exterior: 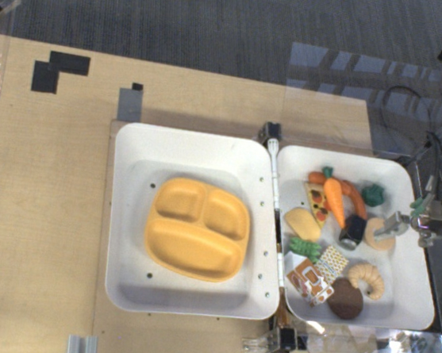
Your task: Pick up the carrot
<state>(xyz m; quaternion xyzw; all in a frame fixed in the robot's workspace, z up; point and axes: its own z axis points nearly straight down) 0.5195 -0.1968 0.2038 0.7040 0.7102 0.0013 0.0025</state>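
The carrot (334, 201) is orange with a green top and lies slanted in the upper middle of the right bin (413, 271), among other toy foods. My gripper (395, 226) reaches in from the right edge and hovers over a beige round piece (380, 236). That puts it about 80 pixels right of the carrot and slightly lower. Nothing shows held in it.
Close around the carrot are a red-orange piece (354, 198), a green piece (373, 193), a small black object (352, 231) and a yellow lump (302, 222). A croissant (368, 278), a brown ball (346, 300) and a small box (311, 281) lie nearer the front. The left bin (126, 200) holds a yellow divided plate (197, 229).
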